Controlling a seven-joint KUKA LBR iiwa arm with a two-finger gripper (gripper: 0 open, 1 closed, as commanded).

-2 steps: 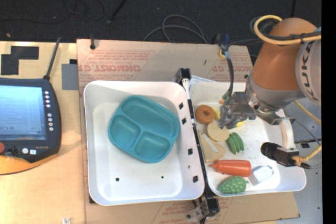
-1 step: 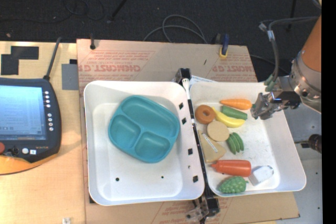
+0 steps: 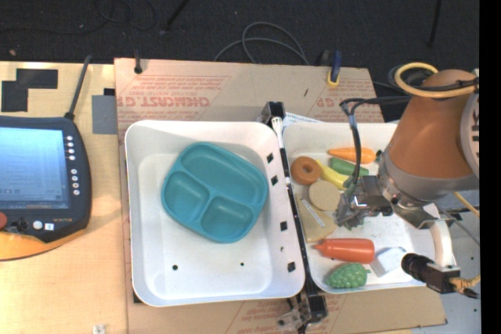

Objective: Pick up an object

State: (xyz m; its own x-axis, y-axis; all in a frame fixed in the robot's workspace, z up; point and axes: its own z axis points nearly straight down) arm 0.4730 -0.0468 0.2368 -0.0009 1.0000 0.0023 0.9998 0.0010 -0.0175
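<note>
L bin (image 3: 149, 168) holds teal tray (image 3: 214, 192). R bin (image 3: 395, 285), beside it, holds donut (image 3: 304, 170), carrot (image 3: 351, 155), red sausage (image 3: 347, 249), green item (image 3: 347, 276). Gripper (image 3: 352, 215) over R bin; grip state: can't tell.

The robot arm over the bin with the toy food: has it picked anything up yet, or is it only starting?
Nothing looks picked up yet. The toy food lies in the right bin: donut, carrot, red sausage, green bumpy piece. The hand is low in that bin near a beige disc, but I can't tell if it grips anything. Gripping and lifting are left. The teal tray sits in the left bin.
</note>
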